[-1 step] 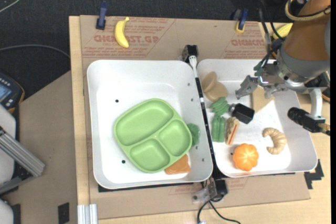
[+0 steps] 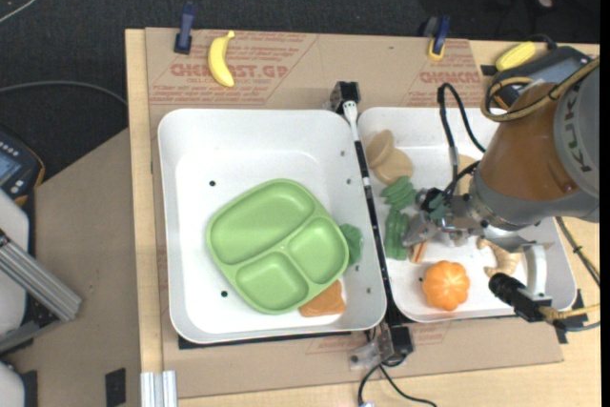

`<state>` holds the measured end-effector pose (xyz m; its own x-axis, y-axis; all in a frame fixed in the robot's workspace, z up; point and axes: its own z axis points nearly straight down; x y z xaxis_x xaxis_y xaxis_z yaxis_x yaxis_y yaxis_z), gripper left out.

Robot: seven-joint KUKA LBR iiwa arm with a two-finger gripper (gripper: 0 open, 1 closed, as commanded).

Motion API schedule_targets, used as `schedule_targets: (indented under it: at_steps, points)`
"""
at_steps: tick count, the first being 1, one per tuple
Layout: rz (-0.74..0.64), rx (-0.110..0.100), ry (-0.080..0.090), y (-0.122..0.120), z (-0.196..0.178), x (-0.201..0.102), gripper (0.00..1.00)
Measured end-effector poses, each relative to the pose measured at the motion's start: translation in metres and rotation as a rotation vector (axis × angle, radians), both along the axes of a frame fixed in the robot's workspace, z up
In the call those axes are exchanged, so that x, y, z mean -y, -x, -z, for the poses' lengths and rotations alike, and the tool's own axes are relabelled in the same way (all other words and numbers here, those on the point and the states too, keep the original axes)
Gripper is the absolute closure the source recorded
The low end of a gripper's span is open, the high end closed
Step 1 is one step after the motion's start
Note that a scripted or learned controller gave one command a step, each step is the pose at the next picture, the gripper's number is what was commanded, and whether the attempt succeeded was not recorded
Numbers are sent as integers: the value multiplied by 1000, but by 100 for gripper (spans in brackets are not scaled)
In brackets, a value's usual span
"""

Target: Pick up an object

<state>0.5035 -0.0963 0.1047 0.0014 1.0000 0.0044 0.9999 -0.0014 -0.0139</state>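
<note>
- While I watch from the overhead camera, my grey arm with the orange band (image 2: 530, 157) reaches in from the right and sits low over the right-hand shallow white bin (image 2: 562, 286).
- I see the two-finger gripper (image 2: 426, 222) down at the left part of that bin, among a cluster of small things, but I cannot tell whether it is grasping anything or how it is set.
- Just beside the gripper lies a dark green leafy plastic piece (image 2: 397, 195), and a slim orange carrot-like piece (image 2: 417, 252) pokes out below it.
- A round orange plastic fruit (image 2: 445, 285) rests near the front of the same bin, just below the gripper and apart from it.
- A tan, rounded wooden-looking block (image 2: 386, 154) sits toward the back left corner of that bin.
- Over in the left-hand white bin (image 2: 186, 205), a light green three-compartment plastic tray (image 2: 276, 244) lies tilted; an orange object (image 2: 324, 302) peeks from under its front edge and a bit of green (image 2: 354, 241) shows at its right.
- A yellow toy banana (image 2: 221, 58) lies on the brown cardboard bench top (image 2: 286, 62), behind the left bin.
</note>
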Motion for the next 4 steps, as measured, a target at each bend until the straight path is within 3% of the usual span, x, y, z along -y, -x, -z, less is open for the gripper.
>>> schedule_targets:
  at_steps: [1,2,3,4]
  points:
    - [-2,19,5,25,-84,-13,0]
    - [3,13,5,25,-68,32,0]
    - [-3,6,2,26,10,2,0]
    - [0,15,5,25,-4,3,100]
